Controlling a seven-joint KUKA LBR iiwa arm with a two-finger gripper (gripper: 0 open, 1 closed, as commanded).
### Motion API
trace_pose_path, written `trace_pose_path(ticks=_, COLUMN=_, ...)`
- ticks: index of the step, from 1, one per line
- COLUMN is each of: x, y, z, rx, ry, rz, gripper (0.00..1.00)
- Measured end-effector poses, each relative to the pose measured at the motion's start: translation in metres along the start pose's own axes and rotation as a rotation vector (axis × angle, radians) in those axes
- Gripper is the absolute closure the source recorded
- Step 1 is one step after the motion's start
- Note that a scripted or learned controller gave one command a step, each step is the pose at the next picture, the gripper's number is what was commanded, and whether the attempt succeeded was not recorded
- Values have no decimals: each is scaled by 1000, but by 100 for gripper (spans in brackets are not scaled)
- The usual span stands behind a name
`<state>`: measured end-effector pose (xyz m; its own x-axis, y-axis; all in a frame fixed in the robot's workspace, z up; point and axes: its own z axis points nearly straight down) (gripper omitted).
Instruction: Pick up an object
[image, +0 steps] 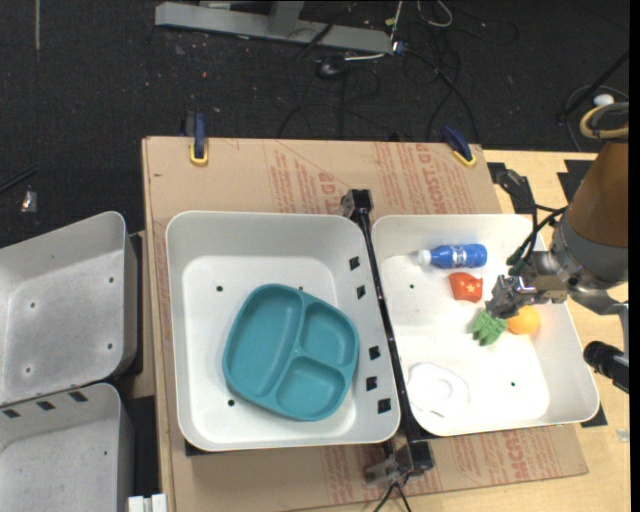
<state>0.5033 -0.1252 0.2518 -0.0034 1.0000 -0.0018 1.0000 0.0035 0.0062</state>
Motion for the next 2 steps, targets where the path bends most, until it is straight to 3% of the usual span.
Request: trace_pose_path(ticks=2, x=108, y=13, z=14, rx=8, ry=4, rz=-5, gripper=100)
